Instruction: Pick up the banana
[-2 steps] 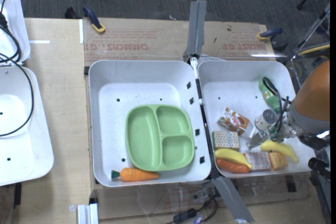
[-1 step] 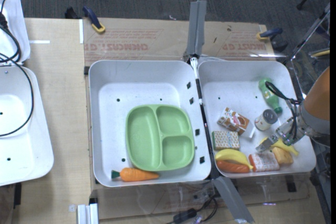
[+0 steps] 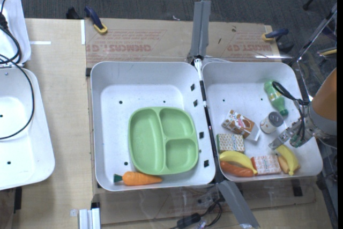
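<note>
Yellow banana [image 3: 288, 159] lies just below my pincer [image 3: 286, 138], grip state indeterminate; I should descend squarely, avoiding the carton [image 3: 266, 164] beside it.

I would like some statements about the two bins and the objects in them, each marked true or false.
1. The green divided plate lies in the left bin. True.
2. The carrot lies on the plate. False: it lies on the bin floor, at the plate's near edge.
3. Two bananas are in the right bin. True: one banana lies near the bin's front left, another banana near the front right.
4. The tool is above the left bin. False: it is over the right bin, just above the right-hand banana.
5. The green bottle lies beside the carrot. False: it is in the right bin.
</note>
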`<action>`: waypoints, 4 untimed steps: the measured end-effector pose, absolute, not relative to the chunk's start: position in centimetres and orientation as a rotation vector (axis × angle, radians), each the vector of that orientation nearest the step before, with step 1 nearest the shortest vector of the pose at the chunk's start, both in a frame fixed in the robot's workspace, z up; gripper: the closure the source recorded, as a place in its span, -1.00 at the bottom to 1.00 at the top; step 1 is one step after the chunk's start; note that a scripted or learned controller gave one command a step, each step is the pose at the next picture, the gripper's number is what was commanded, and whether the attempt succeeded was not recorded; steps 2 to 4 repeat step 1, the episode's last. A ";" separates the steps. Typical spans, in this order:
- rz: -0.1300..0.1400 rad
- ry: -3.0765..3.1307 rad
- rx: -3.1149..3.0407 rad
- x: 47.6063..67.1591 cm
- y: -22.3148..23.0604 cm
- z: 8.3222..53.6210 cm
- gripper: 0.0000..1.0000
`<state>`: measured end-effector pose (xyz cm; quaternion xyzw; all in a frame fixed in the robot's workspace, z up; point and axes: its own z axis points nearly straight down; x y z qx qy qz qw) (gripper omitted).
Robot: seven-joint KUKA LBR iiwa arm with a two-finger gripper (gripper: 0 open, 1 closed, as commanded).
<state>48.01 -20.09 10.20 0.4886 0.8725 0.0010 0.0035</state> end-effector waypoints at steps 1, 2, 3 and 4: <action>-0.002 2.573 1.800 47.9 -14.7 26.8 1.00; -0.002 2.573 1.800 47.9 -14.7 26.8 1.00; -0.002 2.573 1.800 47.9 -14.7 26.8 1.00; -0.002 2.573 1.800 47.9 -14.7 26.8 1.00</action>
